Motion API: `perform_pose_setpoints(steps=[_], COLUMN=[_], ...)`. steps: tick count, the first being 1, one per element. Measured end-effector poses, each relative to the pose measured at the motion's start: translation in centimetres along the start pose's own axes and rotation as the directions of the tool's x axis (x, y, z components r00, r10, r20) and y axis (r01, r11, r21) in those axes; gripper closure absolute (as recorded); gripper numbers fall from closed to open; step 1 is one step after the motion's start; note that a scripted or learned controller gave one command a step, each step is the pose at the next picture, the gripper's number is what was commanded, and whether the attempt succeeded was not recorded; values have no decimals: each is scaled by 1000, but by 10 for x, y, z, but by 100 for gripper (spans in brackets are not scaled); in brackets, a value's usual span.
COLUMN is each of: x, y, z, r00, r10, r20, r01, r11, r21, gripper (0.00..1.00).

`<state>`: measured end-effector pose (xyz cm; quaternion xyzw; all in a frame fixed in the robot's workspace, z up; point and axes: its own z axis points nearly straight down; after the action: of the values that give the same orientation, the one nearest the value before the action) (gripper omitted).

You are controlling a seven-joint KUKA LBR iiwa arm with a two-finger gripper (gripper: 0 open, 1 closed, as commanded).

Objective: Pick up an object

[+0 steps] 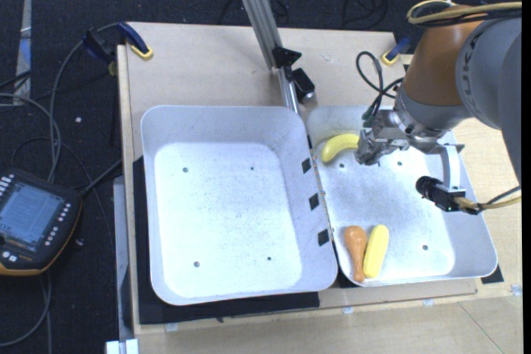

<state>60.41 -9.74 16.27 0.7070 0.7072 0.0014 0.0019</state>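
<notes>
Dark carpeted floor with loose black cables around a pale wooden bench (216, 66); you've got two shallow white plastic bins side by side on it. The left white bin (224, 203) is speckled inside, with a few small dark dots on its floor. The right white bin (415, 211) holds the objects. Your grey arm with the orange band (452, 70) reaches in from the right and comes down over the far end of the right bin. The two-finger gripper (371, 152) sits low at the bin floor there; its tip is a dark cluster from this angle, so you can't tell whether it's spread or closed, and nothing is clearly seen caught in it. A curved yellow banana (338, 147) lies just beside the gripper on its left, close enough to look like touching, near the bin's far left corner by the divider between bins. Well apart, at the near edge of the same bin, an orange carrot-shaped piece (356, 249) and a yellow corn-like oblong piece (376, 250) lie side by side, touching. A slanted grey metal camera post (261, 12) rises from the bench behind the bins. A teach pendant with a lit screen (33, 220) sits on the floor at far left.
</notes>
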Motion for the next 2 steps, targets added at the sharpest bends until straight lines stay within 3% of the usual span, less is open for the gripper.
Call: perform_pose_setpoints(steps=[1, 2], x=[0, 48], y=[1, 7], z=[-52, -67], r00=[1000, 1000], r10=[0, -4], r20=[0, -2], r01=[0, 4], r11=[1000, 1000], r21=[0, 3], gripper=[100, 100])
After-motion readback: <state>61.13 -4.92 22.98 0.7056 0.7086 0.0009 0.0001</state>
